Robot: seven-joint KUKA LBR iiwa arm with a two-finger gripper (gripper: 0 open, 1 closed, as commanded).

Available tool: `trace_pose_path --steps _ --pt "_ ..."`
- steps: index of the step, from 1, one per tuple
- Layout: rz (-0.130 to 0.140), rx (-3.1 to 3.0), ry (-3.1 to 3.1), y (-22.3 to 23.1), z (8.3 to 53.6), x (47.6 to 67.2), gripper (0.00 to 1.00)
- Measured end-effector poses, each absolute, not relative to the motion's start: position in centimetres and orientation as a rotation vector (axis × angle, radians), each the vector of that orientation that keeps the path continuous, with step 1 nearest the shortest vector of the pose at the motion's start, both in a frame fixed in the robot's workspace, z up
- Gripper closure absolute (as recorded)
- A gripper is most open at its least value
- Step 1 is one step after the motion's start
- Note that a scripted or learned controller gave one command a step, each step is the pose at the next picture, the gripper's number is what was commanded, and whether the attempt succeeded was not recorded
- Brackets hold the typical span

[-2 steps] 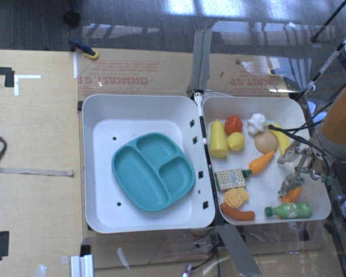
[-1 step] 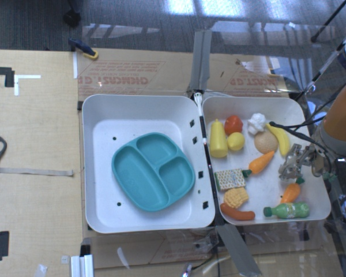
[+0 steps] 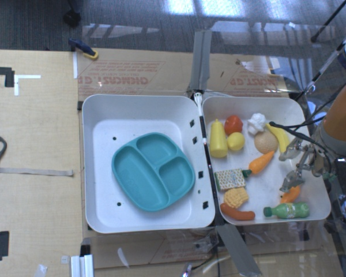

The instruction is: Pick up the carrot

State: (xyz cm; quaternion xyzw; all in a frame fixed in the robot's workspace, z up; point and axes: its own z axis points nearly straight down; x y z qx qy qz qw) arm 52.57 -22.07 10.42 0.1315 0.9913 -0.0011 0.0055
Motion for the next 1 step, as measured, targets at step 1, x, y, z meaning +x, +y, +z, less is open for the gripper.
trace_pose_path --steps 1 --pt "-0.002 0.287 3.115 -21.62 9.59 52.02 0.00"
